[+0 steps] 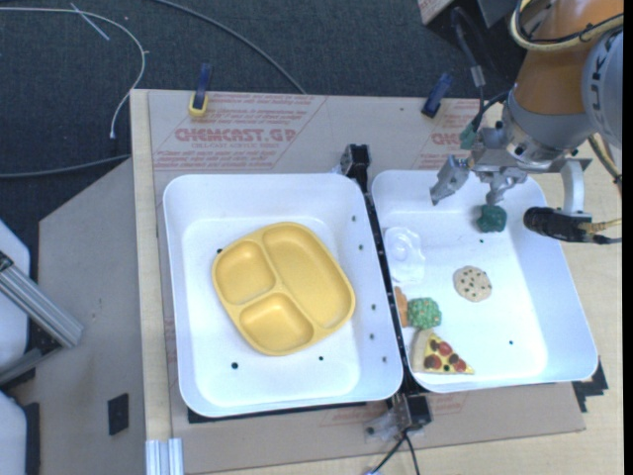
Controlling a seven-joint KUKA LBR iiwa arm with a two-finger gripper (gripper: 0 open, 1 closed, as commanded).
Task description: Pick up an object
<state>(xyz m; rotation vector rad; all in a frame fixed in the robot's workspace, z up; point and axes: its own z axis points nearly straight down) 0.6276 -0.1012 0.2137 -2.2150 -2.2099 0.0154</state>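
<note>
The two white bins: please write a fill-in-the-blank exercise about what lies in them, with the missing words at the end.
1. The yellow tray in the left bin has ___ compartments.
2. The pizza slice lies in the ___ bin.
3. The broccoli lies between the pizza slice and the clear plastic piece, and the round thing to its right is a ___.
4. The dark green object lies just below the gripper, at the ___ end of its bin.

Missing words: three; right; cookie; far

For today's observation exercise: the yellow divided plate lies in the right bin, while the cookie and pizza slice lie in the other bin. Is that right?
Not quite. The camera view shows the yellow divided plate in the left bin; the cookie and pizza slice lie in the other, right bin.
</note>
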